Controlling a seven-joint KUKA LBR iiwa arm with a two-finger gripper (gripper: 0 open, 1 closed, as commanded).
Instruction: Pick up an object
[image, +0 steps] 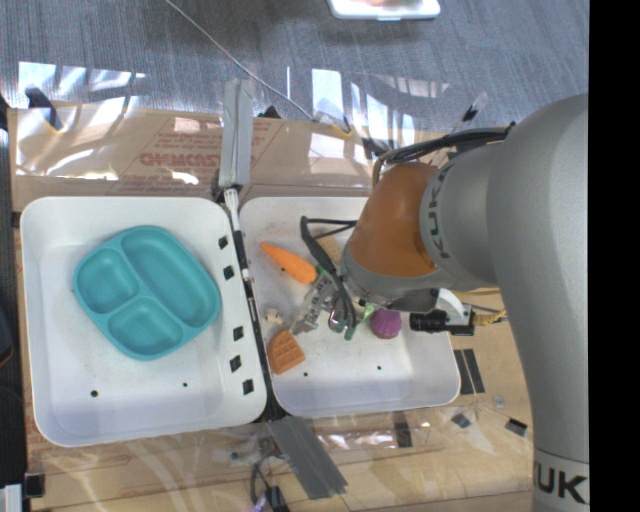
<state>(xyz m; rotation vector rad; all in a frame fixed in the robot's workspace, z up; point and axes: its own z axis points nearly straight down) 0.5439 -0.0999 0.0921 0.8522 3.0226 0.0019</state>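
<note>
In the left bin (45, 400) lies a teal plate with three compartments (147, 290), tilted a little. In the right bin (400, 385) an orange toy carrot (288, 263) lies near the dividing wall, above and to the left of the claw (320, 308). Below it, a brown waffle-like piece (285, 351) rests close to the claw's tip, just beneath it. The claw points down to the left; whether it is wide or narrow, I cannot tell. A purple ball (386, 322) sits just to the right, beside the wrist.
</note>
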